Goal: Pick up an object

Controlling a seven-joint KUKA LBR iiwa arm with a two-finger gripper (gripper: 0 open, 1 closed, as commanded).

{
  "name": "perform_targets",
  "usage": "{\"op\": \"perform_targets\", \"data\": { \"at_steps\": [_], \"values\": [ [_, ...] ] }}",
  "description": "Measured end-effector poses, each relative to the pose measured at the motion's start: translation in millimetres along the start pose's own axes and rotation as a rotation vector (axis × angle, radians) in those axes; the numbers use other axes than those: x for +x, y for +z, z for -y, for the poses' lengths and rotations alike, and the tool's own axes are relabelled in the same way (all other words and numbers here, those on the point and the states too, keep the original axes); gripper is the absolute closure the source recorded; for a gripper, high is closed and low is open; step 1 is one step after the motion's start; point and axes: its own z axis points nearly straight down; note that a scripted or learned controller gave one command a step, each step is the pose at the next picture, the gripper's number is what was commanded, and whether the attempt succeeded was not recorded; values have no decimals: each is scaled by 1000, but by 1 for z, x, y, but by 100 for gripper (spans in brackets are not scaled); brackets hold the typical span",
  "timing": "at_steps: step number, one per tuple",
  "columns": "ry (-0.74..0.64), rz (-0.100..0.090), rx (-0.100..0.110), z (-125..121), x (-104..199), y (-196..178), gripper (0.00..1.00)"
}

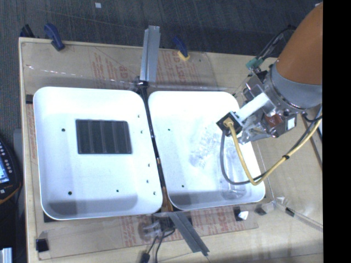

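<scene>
Gripper (256,129): open or closed cannot be told; nothing seen held. It hangs over the 3 o'clock rim of the right bin (181,106). Candidate objects:
- A clear vessel (233,174), faint, lies at the gripper's 7 o'clock, by the bin's 4 o'clock corner; exact shape unclear.
- A clear crumple (202,146) lies at the gripper's 8 o'clock, near the bin's centre, apart from the vessel.
- A dark ribbed slab (103,136) lies flat mid-floor in the left bin (49,163), well apart at 9 o'clock.

Two blue clamps (55,37) grip the bench's 12 o'clock edge.
</scene>
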Motion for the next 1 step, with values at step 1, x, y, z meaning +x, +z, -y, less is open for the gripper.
{"op": "perform_targets", "data": {
  "at_steps": [1],
  "values": [
    [-392,3,3,-19,57,14,100]
  ]
}}
